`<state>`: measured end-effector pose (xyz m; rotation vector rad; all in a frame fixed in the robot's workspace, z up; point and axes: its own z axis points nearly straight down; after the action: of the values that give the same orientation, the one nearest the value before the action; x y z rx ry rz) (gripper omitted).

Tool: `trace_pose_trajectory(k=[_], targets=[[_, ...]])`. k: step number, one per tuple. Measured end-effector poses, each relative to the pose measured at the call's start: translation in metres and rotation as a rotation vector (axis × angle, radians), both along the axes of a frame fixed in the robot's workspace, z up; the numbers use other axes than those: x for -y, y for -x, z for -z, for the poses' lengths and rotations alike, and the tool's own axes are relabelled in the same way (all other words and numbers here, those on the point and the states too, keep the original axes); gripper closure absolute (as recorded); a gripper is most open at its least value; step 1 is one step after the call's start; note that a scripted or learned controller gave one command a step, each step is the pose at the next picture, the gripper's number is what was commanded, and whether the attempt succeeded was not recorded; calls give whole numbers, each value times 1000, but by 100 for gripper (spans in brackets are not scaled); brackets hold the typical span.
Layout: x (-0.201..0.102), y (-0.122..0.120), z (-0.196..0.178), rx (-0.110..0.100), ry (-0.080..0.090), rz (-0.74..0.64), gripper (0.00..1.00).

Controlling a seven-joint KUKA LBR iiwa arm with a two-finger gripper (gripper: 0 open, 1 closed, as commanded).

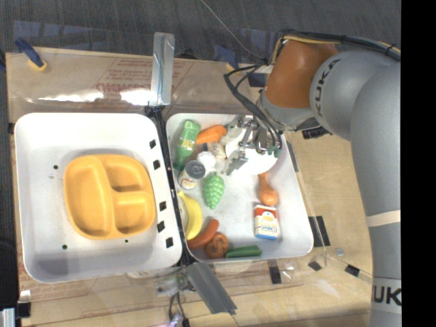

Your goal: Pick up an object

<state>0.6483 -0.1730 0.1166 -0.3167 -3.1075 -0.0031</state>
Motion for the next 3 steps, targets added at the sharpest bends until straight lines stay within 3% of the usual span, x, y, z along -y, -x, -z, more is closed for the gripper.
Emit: trace_pose_trajectory(k=[1,3], targets=[[-63,32,22,24,3,-81,0],[-62,33,23,22,3,-80,0]])
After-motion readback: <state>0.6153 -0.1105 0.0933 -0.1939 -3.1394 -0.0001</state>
